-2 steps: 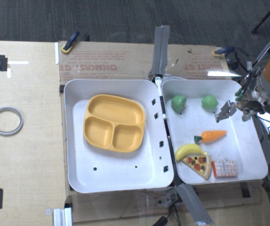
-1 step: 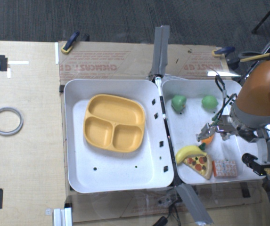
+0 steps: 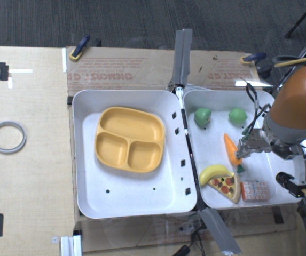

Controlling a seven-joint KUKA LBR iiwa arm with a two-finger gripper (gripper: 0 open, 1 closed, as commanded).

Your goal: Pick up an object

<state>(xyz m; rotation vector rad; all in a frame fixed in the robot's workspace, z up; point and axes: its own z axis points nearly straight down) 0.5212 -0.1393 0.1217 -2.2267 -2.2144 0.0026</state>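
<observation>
In the right bin (image 3: 259, 199) lie an orange carrot (image 3: 230, 149), a yellow banana (image 3: 214, 173), a pizza slice (image 3: 225, 186), a small pink box (image 3: 255, 190) and two green round fruits (image 3: 202, 115) (image 3: 237, 115). My gripper (image 3: 242, 151) hangs low over the right side of the carrot, close to or touching it. Whether anything sits between its fingers is hidden.
The left bin (image 3: 88, 196) holds a yellow divided plate (image 3: 130, 139). A roll of tape (image 3: 7, 136) lies on the bench far left. The arm's grey and orange body (image 3: 297, 105) covers the right bin's far right corner.
</observation>
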